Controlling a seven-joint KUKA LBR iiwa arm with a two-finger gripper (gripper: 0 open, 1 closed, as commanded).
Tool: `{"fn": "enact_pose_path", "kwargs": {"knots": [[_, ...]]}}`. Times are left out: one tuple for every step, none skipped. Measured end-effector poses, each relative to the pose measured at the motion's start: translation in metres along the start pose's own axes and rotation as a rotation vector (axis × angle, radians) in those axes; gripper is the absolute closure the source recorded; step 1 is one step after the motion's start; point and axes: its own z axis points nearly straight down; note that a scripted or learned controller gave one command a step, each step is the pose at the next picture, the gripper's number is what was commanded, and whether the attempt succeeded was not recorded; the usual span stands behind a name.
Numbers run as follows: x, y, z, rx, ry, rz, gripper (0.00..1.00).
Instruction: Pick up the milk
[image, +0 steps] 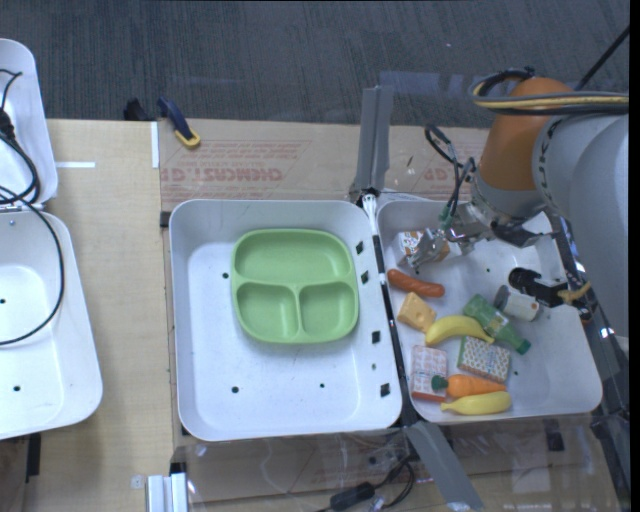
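Worktop (120, 160) w/ two white bins. Left bin (200, 380): green divided plate (295, 283). Right bin (560, 385): play food, incl. banana (455, 328), carrot (470, 385), hot dog (415, 284). My arm (560, 130) reaches over the far corner. My pincer (432, 248) sits low, right at the milk carton (411, 243); can't tell its state. Step: closing in for grasp. Next, I judge: clench on carton, then lift straight.
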Motion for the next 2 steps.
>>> {"fn": "enact_pose_path", "kwargs": {"knots": [[-0.005,-0.004,-0.008,0.01,-0.006,0.002,1.0],[0.076,-0.038,-0.098,-0.019,0.001,0.145,1.0]]}}
